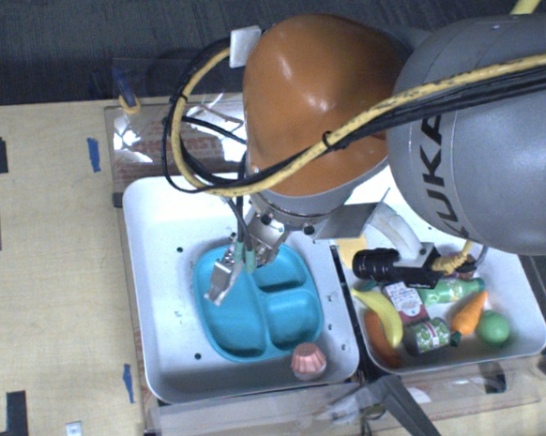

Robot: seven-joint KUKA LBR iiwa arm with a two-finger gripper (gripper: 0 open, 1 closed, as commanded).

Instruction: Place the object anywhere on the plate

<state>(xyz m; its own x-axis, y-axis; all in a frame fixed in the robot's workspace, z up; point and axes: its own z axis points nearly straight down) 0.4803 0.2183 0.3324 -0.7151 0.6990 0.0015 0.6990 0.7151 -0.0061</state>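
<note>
A blue plate [262, 312] with three compartments lies in the left white bin [162, 296]. My gripper [232, 270] hangs low over the plate's upper left corner, reaching down from the orange-banded wrist. A small green sliver [243, 256] shows at the gripper, and I cannot tell what it is or whether it is held. A pink cupcake-shaped object [308, 360] sits in the left bin just off the plate's lower right corner.
The right bin [526, 319] holds a banana [382, 314], a carrot [469, 314], a green ball [493, 329], a green bottle [448, 292], a small can [430, 335] and a red item [381, 342]. The arm covers the back of both bins.
</note>
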